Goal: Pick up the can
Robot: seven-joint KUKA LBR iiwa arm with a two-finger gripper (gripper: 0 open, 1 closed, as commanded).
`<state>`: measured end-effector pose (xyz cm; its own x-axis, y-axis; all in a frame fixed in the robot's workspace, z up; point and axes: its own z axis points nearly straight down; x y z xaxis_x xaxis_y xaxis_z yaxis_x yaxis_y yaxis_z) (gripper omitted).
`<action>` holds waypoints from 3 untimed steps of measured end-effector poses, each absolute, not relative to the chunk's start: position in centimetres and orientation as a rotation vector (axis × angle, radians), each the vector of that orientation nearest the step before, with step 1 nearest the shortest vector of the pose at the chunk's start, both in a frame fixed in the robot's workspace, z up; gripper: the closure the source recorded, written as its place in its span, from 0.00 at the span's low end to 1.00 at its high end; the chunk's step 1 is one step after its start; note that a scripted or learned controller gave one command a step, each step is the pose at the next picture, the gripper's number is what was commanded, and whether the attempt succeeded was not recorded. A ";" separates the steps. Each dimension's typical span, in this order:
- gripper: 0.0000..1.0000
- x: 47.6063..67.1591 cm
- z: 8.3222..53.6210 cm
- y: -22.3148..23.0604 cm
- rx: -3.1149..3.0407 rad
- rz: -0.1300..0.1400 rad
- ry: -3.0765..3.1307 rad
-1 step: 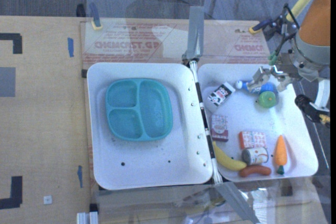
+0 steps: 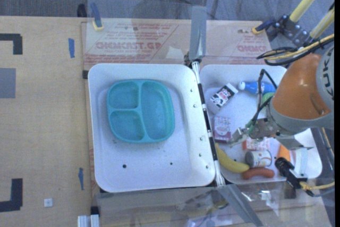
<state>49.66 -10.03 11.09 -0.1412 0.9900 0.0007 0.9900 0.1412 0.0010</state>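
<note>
Looking down, you see the gripper (image 2: 254,134) low in the right bin (image 2: 234,74), just above the can (image 2: 258,158). You cannot tell its opening. The can lies on its side between the banana (image 2: 231,161) and sausage (image 2: 258,173), not visibly gripped.

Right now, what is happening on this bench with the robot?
A grey and orange robot arm reaches in from the right over the right bin, which holds a can, a banana, a sausage, a small carton and other small items. Its tool hangs just above the can, which lies in the bin. The left bin holds a teal divided plate. The can does not look lifted yet.
</note>
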 end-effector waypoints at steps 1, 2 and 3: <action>0.00 53.9 22.1 -14.1 2.063 0.002 2.366; 0.00 49.1 10.6 -11.3 2.337 0.010 2.090; 0.00 48.7 9.4 -16.3 2.185 0.021 2.234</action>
<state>48.66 -16.25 9.40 -0.0222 0.9998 -0.0023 0.9995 0.0223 0.0213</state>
